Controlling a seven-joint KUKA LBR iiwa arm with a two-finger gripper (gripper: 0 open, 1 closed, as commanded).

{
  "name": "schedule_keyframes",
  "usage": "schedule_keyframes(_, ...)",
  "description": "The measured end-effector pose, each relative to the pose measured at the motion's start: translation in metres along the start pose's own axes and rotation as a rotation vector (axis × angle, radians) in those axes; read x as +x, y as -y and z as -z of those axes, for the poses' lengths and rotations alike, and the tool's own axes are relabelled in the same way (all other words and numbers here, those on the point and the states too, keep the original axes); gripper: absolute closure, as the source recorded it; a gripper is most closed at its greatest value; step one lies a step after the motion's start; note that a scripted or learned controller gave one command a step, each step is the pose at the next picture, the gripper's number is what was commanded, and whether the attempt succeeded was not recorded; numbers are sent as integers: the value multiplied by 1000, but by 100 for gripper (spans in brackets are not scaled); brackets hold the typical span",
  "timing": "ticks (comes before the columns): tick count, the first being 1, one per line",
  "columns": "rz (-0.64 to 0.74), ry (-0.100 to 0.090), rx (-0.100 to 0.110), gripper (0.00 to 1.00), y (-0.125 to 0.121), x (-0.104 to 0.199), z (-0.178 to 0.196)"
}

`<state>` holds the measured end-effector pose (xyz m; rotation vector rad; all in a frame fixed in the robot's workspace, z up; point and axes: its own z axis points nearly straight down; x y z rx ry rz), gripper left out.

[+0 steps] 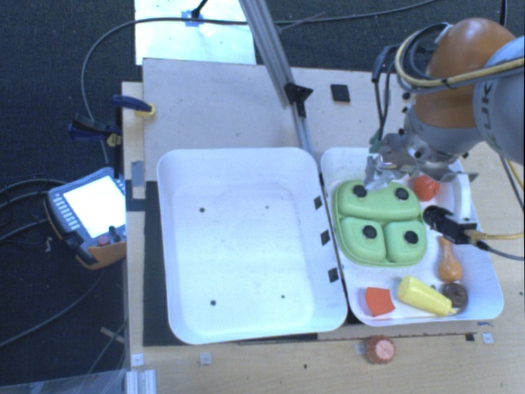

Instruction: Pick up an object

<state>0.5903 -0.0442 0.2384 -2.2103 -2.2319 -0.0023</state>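
The grey arm with the orange band (463,52) is reaching in from the right and hanging over the right bin (492,298); its gripper (379,173) is sitting just above the far edge of the big green toy (379,220); the two metal fingers (371,175) are standing a little apart, with nothing between them. The green toy, with its black dots, is lying in the middle of the right bin; a small red-orange ball (425,188) is lying just beside it, near the gripper; an orange block (378,301), a yellow banana-shaped toy (425,295), a brown ring (454,294) and an orange pear-shaped toy (448,263) are lying along the near side of that bin. The left bin (176,171) is sitting beside it, touching it.
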Motion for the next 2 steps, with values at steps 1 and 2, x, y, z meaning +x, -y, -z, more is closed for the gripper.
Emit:
schedule_keyframes(1,0,0,0,100,-6,54,-13)
schedule_keyframes(2,0,0,-1,100,-12,110,-22)
